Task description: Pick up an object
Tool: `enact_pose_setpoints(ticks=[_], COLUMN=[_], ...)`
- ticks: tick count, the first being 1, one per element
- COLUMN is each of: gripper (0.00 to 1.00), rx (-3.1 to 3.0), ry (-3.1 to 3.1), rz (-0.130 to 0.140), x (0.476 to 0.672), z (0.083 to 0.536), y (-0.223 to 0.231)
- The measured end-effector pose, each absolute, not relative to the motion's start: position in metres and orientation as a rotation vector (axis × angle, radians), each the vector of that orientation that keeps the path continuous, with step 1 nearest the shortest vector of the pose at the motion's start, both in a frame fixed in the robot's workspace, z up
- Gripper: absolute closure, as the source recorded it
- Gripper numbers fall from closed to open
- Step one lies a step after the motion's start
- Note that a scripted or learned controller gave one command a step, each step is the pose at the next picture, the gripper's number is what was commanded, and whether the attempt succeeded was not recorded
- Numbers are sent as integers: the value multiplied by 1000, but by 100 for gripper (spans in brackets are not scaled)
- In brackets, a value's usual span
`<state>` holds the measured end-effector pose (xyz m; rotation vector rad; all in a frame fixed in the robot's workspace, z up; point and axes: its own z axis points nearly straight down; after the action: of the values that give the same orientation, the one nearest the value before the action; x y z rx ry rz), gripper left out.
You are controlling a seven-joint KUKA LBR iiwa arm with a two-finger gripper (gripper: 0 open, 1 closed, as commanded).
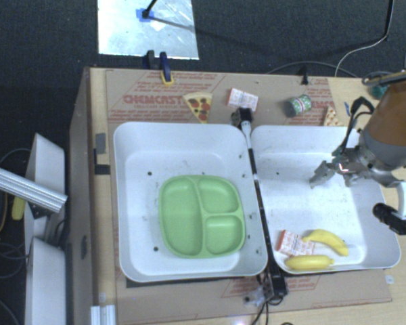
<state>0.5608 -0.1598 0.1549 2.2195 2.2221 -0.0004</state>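
- My pincer hangs over the right bin, in its upper middle, reaching in from the right on my grey arm with the orange band.
- I cannot tell from this slant how my pincer stands, wide or narrow; nothing shows between its tips.
- Toward the near edge of the right bin lie two bananas: one banana curves just above the other banana, which lies along the bin's near wall.
- A small red-and-white packet lies just left of the bananas, touching or almost touching them.
- These three things sit well apart from my pincer, nearer the front of the bin than I am.
- The left bin carries a green divided plate, lying flat near its middle with three compartments.
- On the cardboard-covered surface behind the bins I see a toy pizza slice, a white-and-red packet, and a small green can on its side.
- The pizza slice lies behind the left bin; the can lies behind the right bin.
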Motion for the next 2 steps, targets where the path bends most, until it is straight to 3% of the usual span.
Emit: enact_pose_setpoints(ticks=[1,2], gripper=[0,0], rx=[2215,2216], ry=[2225,2222], rz=[2,3], x=[669,669], z=[129,140], y=[-140,-146])
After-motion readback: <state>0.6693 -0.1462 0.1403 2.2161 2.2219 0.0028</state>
